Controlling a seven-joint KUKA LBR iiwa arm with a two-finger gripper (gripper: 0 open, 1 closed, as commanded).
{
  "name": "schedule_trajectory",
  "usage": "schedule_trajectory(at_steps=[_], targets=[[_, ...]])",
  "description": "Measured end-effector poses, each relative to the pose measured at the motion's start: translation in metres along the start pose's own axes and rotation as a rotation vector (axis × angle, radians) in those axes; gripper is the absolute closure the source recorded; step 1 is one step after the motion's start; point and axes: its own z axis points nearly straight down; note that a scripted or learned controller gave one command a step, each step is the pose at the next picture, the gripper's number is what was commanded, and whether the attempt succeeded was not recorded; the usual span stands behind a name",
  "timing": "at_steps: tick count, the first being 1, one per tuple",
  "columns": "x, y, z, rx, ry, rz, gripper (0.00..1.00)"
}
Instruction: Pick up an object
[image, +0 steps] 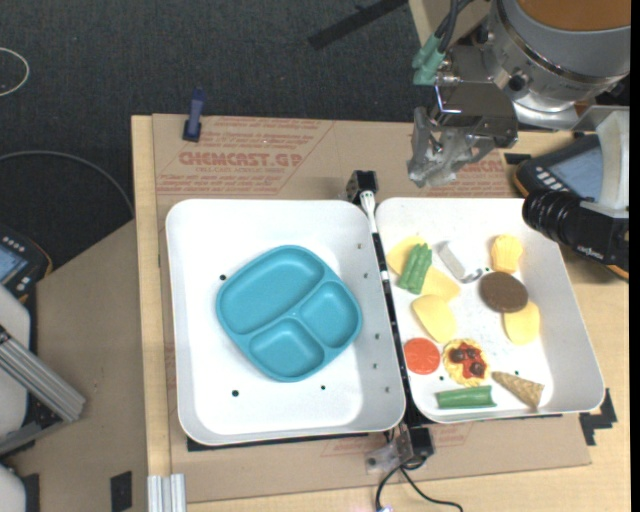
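Observation:
My gripper (438, 163) hangs above the bench just behind the far rim of the right bin (575, 300), with nothing seen in it. Several toy foods lie in that bin. Among them are a green pepper (416, 268), a small grey piece (453, 262), a yellow corn piece (507, 252), a brown round disc (502, 292) and a yellow wedge (434, 316). Nearer the front are a red slice (421, 355), a small pizza (465, 362), a green bean (464, 398) and a tan triangle (520, 387).
A blue divided plate (290, 312) lies in the left bin (190, 300). Both bins rest on a cardboard sheet (270, 150), which carries a small blue clip (193, 118) at its far left. A black clamp (361, 185) sits between the bins at the far rim.

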Motion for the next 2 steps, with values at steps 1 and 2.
schedule_trajectory(at_steps=[1,2], targets=[[0.052,-0.005,0.137,0.036,-0.010,-0.003,1.00],[0.104,-0.001,0.003,0.006,0.003,-0.006,1.00]])
